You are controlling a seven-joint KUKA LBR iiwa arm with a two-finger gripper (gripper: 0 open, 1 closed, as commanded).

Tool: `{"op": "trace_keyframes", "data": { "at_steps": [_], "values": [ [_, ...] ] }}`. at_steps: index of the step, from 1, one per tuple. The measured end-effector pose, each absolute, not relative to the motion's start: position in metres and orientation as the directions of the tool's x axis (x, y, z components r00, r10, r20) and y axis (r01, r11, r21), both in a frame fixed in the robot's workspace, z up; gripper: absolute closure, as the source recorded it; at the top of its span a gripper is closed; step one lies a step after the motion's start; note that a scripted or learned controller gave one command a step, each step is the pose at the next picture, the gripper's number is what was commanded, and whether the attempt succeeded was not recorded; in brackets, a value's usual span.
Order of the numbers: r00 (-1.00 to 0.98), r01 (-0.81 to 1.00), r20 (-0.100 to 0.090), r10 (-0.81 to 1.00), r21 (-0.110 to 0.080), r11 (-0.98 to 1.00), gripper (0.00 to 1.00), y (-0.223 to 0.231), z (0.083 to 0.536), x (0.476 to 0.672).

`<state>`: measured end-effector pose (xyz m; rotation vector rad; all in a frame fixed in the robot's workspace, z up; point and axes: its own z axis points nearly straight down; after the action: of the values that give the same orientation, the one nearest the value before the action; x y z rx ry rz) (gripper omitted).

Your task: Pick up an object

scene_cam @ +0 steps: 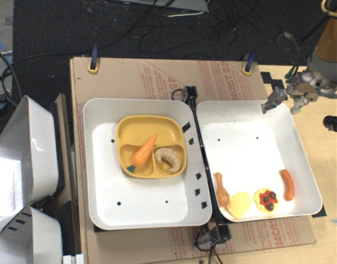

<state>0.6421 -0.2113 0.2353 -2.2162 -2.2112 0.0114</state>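
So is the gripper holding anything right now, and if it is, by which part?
Nothing is held. The gripper hangs open over the right bin's upper right corner, with nothing between its fingers; the food items lie far from it.

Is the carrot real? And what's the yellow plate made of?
The carrot looks like toy plastic: smooth, evenly orange, slightly shiny. The plate seems moulded plastic too, with a matte yellow finish and rounded dividers. Neither is certain from this far.

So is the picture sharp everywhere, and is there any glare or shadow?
In the camera view, the yellow divided plate and orange toy carrot look sharp; the two-finger gripper is slightly soft; the left white bin reflects mild glare; shadows are faint.
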Motion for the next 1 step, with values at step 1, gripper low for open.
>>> {"op": "trace_keyframes", "data": {
  "at_steps": [1],
  "values": [
    [-0.001, 1.0, -0.001, 1.0, 0.001, 0.001, 0.0, -0.2104, 0.244, 0.6449]
  ]
}}
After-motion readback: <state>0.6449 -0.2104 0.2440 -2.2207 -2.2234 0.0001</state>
